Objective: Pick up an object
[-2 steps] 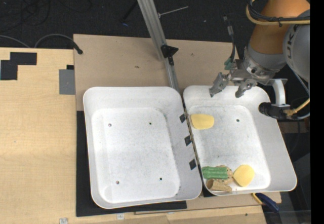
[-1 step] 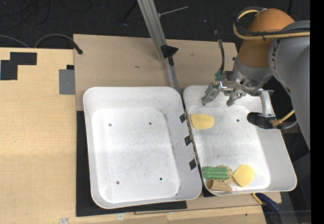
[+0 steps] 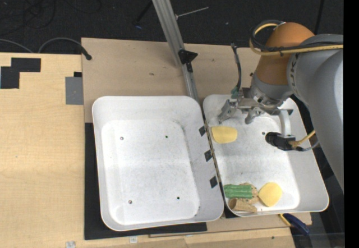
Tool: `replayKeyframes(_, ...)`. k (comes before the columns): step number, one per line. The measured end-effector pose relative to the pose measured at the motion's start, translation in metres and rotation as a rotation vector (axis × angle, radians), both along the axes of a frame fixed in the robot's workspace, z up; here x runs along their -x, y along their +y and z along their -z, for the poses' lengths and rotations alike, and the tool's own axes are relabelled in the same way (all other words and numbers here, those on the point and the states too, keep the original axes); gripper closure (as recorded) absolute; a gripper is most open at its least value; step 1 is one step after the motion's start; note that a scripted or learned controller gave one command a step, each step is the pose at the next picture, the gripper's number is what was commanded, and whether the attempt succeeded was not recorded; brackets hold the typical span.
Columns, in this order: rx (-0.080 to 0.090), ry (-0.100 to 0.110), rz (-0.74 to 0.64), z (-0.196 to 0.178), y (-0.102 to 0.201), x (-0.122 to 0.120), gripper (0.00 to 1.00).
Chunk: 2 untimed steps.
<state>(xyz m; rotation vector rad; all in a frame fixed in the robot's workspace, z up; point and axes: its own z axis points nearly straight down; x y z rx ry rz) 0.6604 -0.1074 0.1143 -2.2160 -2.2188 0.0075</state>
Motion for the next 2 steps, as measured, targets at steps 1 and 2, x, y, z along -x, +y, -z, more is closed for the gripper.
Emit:
replayKeyframes(1,0.0,-0.005,0.001,-0.013,-0.001,-0.001,1.0)
replayKeyframes(2,0.001,-0.011,0.0,-0.068,-0.007,-0.011,1.0)
